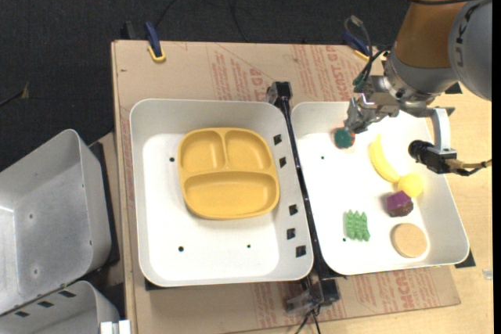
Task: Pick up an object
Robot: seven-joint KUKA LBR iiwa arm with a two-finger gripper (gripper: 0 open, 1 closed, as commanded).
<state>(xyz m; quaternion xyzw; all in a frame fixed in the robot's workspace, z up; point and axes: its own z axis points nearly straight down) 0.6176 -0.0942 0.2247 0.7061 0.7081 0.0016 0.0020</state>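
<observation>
Gripper (354, 126) at right bin's (329, 254) back left corner, just above teal ball (344, 138); jaw state cannot be told. Banana (382, 160), lemon (411, 184), purple piece (398, 203) along right edge. Green block (357, 225), tan disc (409, 239) near front edge. Yellow plate (228, 172) in left bin (156, 246).

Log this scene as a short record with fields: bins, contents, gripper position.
left bin: holds a yellow divided plate
right bin: holds a teal ball, banana, yellow piece, purple piece, green ridged piece, tan disc
gripper: over the right bin's far end, just above the teal ball
grasp: cannot tell whether the ball is gripped
arm: reaches in from the right
</observation>
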